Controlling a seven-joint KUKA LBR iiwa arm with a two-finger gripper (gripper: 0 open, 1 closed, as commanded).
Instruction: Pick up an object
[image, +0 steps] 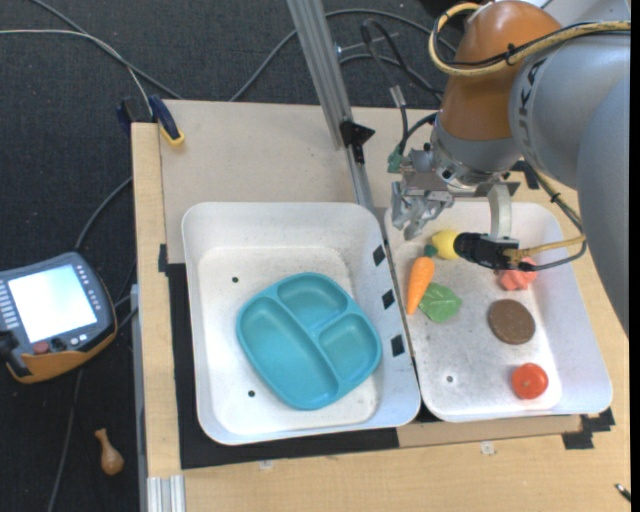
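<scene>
Orange carrot (420, 283) lies just below the fingers (411, 222) — whether they're parted, I cannot tell.

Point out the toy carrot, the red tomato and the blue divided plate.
toy carrot (419, 283), camera view, middle of its orange body.
red tomato (529, 380), camera view, centre of its top.
blue divided plate (270, 340), camera view, floor of its largest compartment.

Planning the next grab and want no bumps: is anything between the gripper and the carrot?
Nothing visible does. The gripper hangs above the right bin's far left corner, and the carrot lies just nearer the camera with bare floor between. The green piece touches the carrot's near side, beyond it from the gripper.
</scene>
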